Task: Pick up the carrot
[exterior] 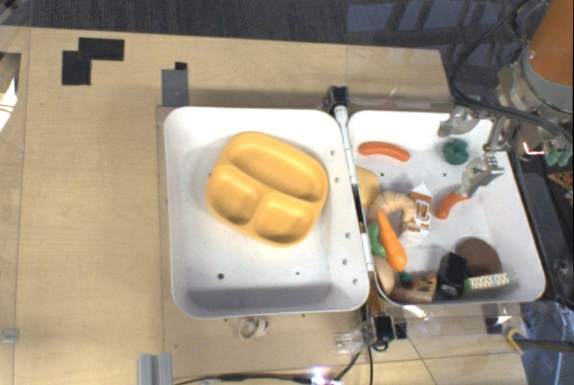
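Observation:
The carrot (391, 243) is a small orange cone with a green top. It lies in the right bin (525, 235) near its left wall, pointing toward the front, against a tan pastry-like piece (395, 205). My gripper (474, 145) hangs over the back right part of the same bin, well to the right of the carrot and farther back. Its two metal fingers (485, 170) stand apart, open, with nothing gripped between them. A teal object (456, 150) lies just left of the gripper, and an orange-red piece (451, 204) lies just in front of the nearer finger.
A red sausage (384, 151) lies at the back of the right bin. A brown lump (476, 255), a black item (451, 270) and small packets crowd the front. The left bin (193, 284) holds a yellow divided plate (266, 187). Cables hang by the arm at the right.

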